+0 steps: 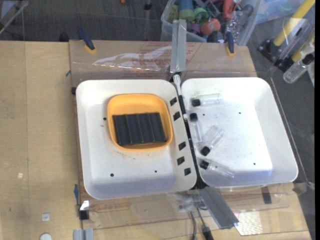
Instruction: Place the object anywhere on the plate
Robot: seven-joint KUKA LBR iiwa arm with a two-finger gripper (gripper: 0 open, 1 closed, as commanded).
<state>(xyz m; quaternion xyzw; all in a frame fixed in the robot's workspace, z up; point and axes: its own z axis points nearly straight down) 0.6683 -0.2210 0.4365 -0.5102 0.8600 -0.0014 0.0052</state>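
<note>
An orange plate [116, 106] lies in the left bin [95, 169]. A dark ribbed rectangular object [139, 129] rests flat on it and covers most of its middle. In the right bin [260, 134] lie several clear plastic vials with black caps: one near the back [206, 100], one in the middle [212, 136], one near the front [216, 167].
A metal divider [183, 134] with black clips runs between the bins. Past the bench's back edge stands a clear tub of coloured toys [210, 6]. Bare wooden bench [35, 134] stretches to the left of the bins.
</note>
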